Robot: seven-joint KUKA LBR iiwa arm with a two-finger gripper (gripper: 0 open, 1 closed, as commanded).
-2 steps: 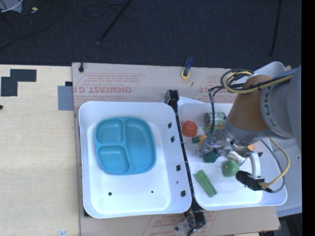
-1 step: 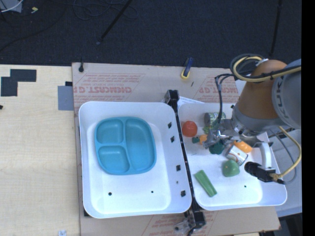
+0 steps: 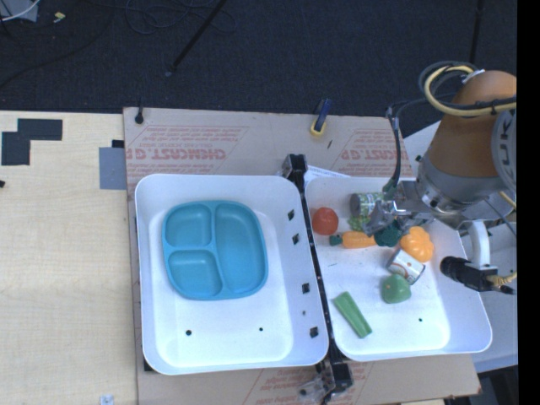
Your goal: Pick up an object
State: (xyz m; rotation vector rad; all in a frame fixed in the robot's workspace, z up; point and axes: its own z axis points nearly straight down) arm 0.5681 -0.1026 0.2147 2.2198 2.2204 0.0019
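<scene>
Camera view: the gripper [image 3: 386,215] sits low by the carrot [image 3: 358,240].
You cannot tell its grip; the carrot looks light, slippery; pinch its middle.

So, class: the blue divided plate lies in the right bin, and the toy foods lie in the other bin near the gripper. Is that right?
Not quite. The camera view shows the blue divided plate in the left bin; the toy foods, like the red tomato, lie in the right bin near the gripper.

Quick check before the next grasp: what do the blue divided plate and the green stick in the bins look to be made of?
Blue divided plate: probably moulded plastic, smooth with a soft sheen and rounded compartment edges. Green stick: looks like matte plastic or rubbery toy food, flat uniform colour with no glare; too small to be sure.
</scene>
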